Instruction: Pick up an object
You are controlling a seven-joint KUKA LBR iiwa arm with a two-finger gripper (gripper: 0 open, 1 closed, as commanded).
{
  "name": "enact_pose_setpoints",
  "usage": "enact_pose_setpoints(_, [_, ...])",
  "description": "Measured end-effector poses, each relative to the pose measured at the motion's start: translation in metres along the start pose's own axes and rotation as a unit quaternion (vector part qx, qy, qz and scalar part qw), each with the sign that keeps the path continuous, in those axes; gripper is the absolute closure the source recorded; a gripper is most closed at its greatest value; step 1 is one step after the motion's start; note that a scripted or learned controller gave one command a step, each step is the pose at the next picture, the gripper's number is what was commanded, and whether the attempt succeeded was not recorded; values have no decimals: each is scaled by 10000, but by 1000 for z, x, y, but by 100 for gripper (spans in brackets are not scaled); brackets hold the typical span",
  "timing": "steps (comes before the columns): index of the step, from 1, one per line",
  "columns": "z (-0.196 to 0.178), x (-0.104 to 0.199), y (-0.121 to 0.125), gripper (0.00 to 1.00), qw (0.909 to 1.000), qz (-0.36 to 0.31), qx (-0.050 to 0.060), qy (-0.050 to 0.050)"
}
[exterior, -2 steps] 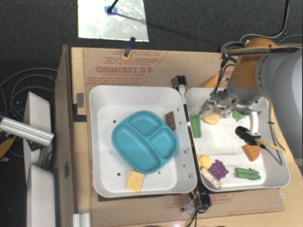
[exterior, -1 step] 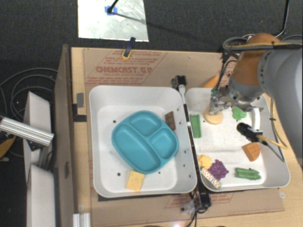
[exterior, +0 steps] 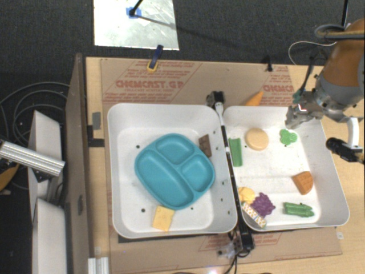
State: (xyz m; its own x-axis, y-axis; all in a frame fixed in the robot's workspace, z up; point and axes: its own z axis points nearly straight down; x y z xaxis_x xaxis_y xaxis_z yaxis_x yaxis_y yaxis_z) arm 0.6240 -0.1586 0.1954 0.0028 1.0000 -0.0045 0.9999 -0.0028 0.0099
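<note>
Wooden bench [exterior: 171,76] w/ cardboard sheet, dark carpet around. Gripper [exterior: 297,114] over right bin [exterior: 333,176] far edge, nr green toy [exterior: 288,136]; grip state can't tell.

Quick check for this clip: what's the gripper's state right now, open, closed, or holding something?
Gripper: cannot be told; it sits over the back of the right bin, just above the small green toy, with nothing visibly held.
</note>
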Motion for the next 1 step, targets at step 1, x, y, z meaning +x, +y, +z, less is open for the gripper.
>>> enact_pose_setpoints(1, [70,-7,35,100,10000,-39,33,11])
